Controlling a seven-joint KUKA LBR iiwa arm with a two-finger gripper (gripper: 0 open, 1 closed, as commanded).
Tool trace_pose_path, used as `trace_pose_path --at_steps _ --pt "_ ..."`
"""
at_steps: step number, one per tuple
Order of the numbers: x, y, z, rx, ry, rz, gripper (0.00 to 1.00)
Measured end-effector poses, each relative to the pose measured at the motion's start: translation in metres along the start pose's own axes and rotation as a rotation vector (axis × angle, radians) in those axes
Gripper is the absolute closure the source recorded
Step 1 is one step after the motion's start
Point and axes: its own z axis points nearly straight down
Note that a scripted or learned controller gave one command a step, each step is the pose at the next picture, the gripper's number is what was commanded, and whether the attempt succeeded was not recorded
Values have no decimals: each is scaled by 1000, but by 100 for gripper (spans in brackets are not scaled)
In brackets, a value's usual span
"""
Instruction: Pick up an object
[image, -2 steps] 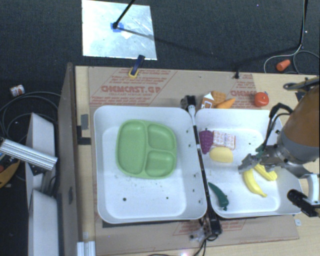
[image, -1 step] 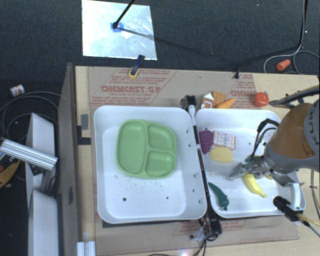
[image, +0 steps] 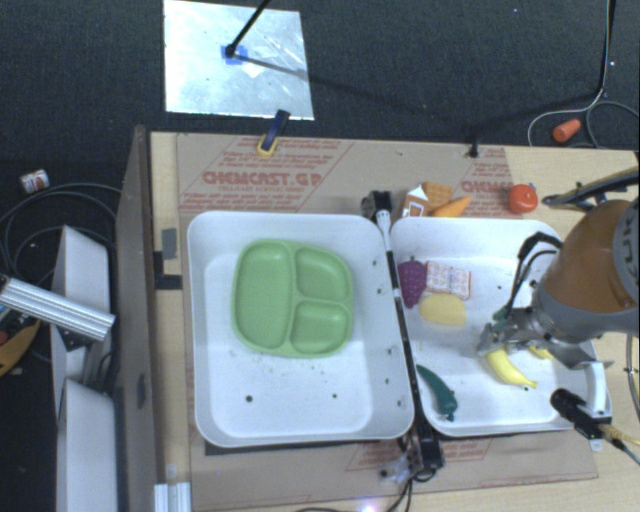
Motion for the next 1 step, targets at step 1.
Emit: trace_pose_path --at_steps 1 --pt "83 24 -94 -4 0 -10 100"
